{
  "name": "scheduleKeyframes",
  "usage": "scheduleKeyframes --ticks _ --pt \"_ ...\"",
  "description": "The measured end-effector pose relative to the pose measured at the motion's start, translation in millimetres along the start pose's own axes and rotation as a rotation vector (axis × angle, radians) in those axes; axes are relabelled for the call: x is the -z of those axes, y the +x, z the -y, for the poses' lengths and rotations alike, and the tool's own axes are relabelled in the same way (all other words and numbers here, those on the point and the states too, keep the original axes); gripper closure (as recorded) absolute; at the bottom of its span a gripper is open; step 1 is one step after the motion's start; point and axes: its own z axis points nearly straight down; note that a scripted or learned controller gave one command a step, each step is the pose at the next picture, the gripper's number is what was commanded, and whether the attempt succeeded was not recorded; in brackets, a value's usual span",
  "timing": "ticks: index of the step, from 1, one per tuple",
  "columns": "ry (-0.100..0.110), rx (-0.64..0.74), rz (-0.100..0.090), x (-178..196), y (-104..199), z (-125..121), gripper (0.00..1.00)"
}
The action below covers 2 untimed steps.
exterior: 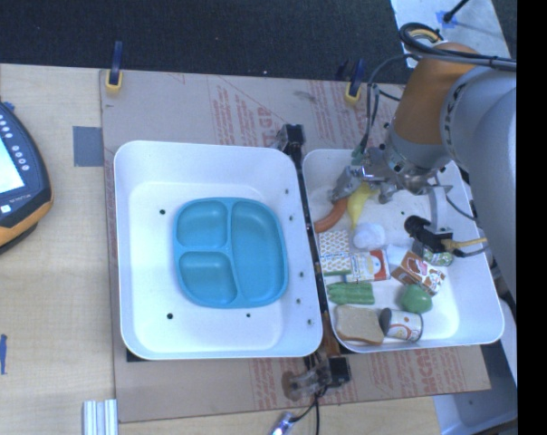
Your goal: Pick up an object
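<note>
The gripper (364,187) hovers over the right bin (473,324), directly above a yellow object (358,202). Its grip state cannot be told (fingers obscured).

Two bins stand side by side on the bench (65,315), their inner edges touching. The left bin (138,243) holds a divided tray (230,250) near its middle. The right bin (477,320) holds many small items. The gripper (369,181) hangs over the far part of the right bin, the arm (436,98) reaching in from the right. A carrot (331,216) lies near the bin's left wall, just left of the gripper. A slice of bread (359,324) lies at the near edge, with a can (402,324) on its side just right of it. A pendant (6,175) rests on the bench, left of both bins.
</note>
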Motion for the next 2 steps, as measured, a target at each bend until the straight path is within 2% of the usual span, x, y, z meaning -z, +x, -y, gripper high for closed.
scheduleKeyframes --ticks 2 --pt "-0.001 0.003 0.0 1.6 8.0 -0.9 0.0"
